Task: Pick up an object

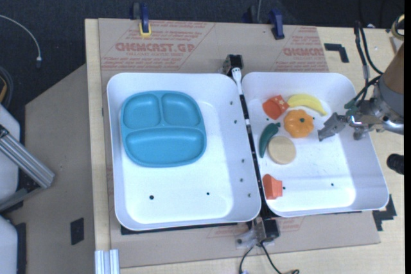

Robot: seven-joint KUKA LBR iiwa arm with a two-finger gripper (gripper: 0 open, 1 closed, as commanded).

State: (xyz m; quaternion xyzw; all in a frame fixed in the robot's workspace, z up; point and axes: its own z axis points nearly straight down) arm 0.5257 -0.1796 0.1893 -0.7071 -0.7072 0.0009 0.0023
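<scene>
The right bin (359,189) holds several toy foods. A yellow banana (307,102) lies at the back, with a red piece (275,107) to its left. In front of the banana sits an orange pumpkin (298,124). A green pepper (266,138) and a beige round disc (282,151) lie to the pumpkin's front left. An orange-red block (272,187) rests near the front left corner. My gripper (334,127) reaches in from the right, low over the bin floor, just right of the pumpkin and apart from it. I see nothing in it.
The left bin (186,202) holds a blue divided plate (164,128) in its back left part. A black divider strip (245,125) runs between the bins. Bare white floor lies in the right bin's front right part.
</scene>
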